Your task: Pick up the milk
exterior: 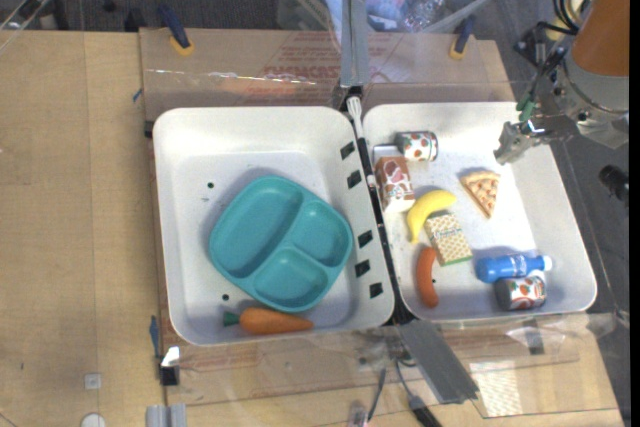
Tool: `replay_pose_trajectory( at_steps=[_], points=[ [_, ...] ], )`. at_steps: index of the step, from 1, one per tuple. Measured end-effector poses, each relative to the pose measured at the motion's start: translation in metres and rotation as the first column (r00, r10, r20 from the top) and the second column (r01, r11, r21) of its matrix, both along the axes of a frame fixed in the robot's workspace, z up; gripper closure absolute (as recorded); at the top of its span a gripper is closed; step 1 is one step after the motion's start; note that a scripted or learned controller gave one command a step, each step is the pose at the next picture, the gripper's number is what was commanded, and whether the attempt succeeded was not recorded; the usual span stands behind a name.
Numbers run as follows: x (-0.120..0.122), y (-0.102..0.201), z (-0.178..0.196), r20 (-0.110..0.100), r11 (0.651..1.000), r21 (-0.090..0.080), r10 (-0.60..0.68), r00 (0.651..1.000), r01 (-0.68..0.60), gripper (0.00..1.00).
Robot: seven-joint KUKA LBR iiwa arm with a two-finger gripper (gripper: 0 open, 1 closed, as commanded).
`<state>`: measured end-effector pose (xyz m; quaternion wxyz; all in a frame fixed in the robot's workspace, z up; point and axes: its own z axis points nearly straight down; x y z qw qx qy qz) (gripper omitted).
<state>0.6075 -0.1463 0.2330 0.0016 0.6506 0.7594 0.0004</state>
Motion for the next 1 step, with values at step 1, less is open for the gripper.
replay_pose_trajectory(
  at_steps=[1],
  points=[
    [-0.0742, -0.0053, 0.0259, -0.004, 0.994, 0.002, 0.112, 0.994, -0.112, 1.0]
  ],
)
